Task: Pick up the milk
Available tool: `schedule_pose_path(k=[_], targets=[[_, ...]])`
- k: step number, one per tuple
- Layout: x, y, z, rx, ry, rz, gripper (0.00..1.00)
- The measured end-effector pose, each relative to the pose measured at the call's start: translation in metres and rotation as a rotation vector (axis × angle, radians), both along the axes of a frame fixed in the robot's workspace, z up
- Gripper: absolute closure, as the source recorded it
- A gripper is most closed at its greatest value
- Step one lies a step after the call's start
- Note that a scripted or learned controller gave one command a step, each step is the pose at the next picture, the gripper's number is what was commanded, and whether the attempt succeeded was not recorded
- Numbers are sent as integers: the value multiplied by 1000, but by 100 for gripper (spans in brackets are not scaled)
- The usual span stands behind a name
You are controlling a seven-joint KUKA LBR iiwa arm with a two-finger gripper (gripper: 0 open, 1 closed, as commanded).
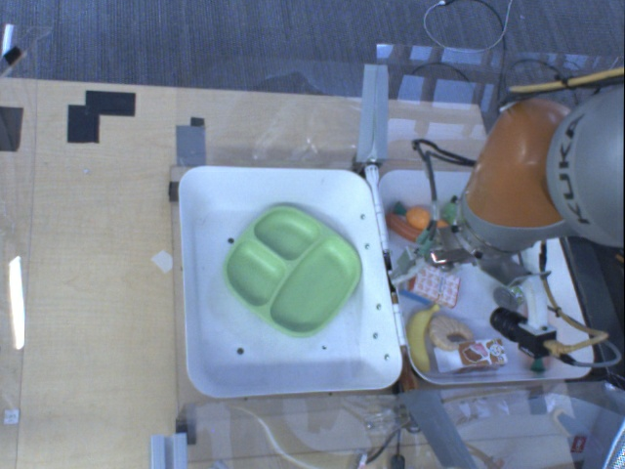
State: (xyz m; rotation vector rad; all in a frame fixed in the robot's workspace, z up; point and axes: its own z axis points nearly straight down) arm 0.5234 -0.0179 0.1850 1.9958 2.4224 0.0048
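In the right bin [571,369], a small white carton with red print, which I take for the milk [436,285], lies flat left of the middle. My gripper [439,255] hangs just above the carton's far edge, under the grey arm and its orange band [513,169]. The wrist covers the spot where gripper and carton meet, so contact is unclear. Nothing shows as lifted.
A banana [420,336], a doughnut [451,333] and a brown-and-white packet [479,356] lie near the right bin's front edge. A carrot [402,227] and an orange [418,217] sit at its far left. A green divided plate [293,270] rests in the left bin [210,360].
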Motion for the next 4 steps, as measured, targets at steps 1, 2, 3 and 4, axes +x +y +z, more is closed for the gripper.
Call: schedule_pose_path(k=[1,2,3,4], targets=[[-33,-79,-67,-4,-8,205,0],[-32,-98,-95,-1,-7,279,0],[-28,-98,-82,-4,-19,279,100],[-35,-40,0,-1,-2,120,100]])
